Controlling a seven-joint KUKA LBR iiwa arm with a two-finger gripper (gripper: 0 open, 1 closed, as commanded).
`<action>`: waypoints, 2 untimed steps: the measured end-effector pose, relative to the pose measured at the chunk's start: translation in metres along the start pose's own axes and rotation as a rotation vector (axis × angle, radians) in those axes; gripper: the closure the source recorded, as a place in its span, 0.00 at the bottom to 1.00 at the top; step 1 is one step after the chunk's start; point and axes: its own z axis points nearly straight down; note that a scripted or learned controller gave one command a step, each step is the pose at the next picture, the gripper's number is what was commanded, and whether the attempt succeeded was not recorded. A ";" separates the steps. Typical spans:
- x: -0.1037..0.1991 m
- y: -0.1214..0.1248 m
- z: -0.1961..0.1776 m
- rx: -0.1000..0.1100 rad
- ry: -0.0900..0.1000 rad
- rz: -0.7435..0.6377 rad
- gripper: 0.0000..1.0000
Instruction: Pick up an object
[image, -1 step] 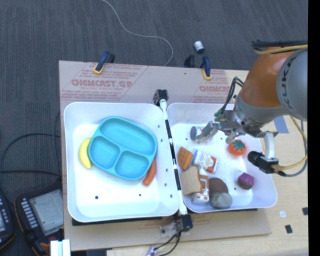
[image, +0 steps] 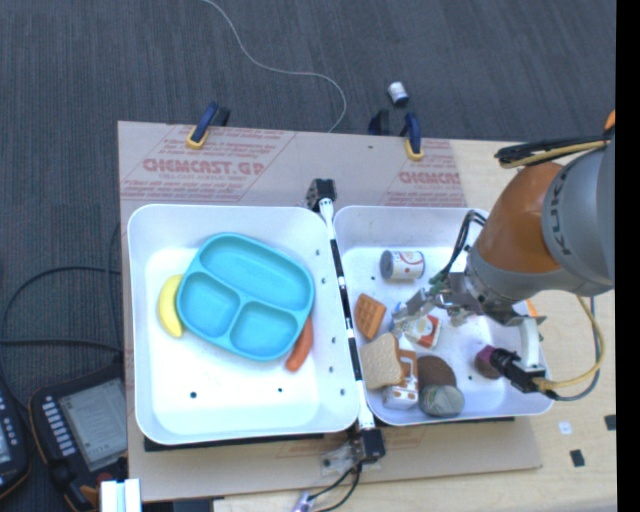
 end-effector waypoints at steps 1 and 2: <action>-0.004 0.002 -0.012 -0.009 -0.008 0.004 1.00; -0.004 0.001 -0.012 -0.007 -0.008 0.004 0.00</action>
